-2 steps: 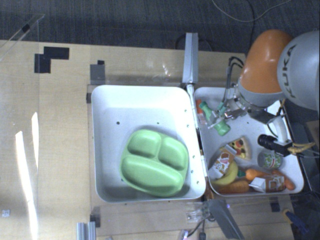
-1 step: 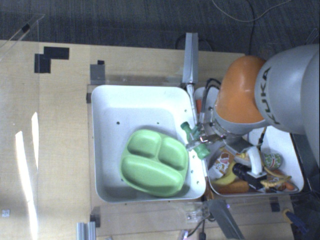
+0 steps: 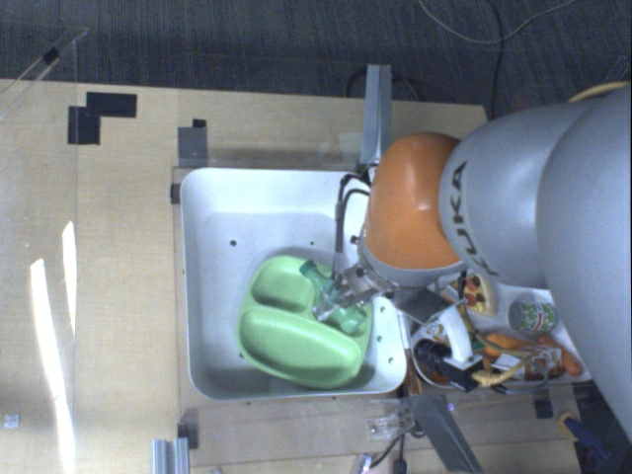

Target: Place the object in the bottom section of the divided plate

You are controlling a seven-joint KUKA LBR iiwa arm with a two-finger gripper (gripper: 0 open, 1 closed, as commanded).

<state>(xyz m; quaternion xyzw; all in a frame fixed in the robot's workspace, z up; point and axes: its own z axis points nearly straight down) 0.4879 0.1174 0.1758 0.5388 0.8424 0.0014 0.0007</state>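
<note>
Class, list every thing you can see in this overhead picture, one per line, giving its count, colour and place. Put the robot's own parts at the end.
white bin: one seen whole, white, centre-left on the bench; a second lies to its right, largely under the arm.
divided plate: one, light green, tilted in the lower right part of the left bin.
clear item: one, transparent greenish, at the plate's upper right edge under the gripper; too blurred to identify.
small objects: several, mixed orange, white, dark, in the right bin; too cluttered to count.
cable: one, pale, on the dark floor at top.
black markers: two, on the bench, upper left.
arm: one, grey with orange band, from the right.
gripper: one, metallic, over the plate's upper right edge.
</note>
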